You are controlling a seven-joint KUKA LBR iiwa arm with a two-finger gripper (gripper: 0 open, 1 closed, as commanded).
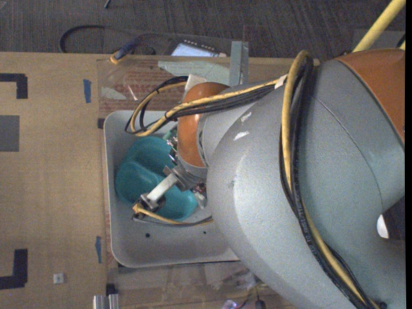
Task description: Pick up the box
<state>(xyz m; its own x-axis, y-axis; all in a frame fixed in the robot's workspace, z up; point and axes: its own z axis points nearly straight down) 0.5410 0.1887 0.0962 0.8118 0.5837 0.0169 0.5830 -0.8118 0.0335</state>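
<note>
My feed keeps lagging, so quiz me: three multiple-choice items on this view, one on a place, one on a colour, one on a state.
1. Where does the teal object lie?
A. in the white bin
B. on the cardboard at the view's left
C. on the carpet at the top

2. What colour are the cables running along the arm?
A. red
B. yellow and black
C. white

3. How does the arm stand relative to the bin?
A. parked clear of it
B. reaching over it, covering its right part
C. lying flat on the floor

Answers: 1 A, white walls surround it; 2 B, both colours run along the grey casing; 3 B, its bulk hides the bin's right side.
</note>
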